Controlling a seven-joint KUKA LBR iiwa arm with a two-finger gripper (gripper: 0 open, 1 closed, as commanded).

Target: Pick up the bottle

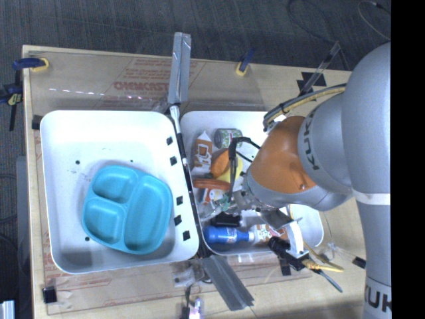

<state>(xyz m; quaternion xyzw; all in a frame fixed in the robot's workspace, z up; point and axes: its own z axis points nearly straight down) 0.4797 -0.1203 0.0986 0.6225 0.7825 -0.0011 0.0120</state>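
We're seeing the arm (372, 145) reaching in from the right and bending down over the right bin (312, 234), its orange band (285, 161) sitting above the clutter. The bottle (229, 235) is lying on its side near the front wall of that bin: blue body, black cap pointing left, printed label toward its right end. The gripper (229, 208) is hanging just above the bottle, among a small carton (202, 153), a can (228, 137) and an orange item (220, 166); we can't tell its state. The left bin (60, 178) is holding a blue divided tray (127, 208).
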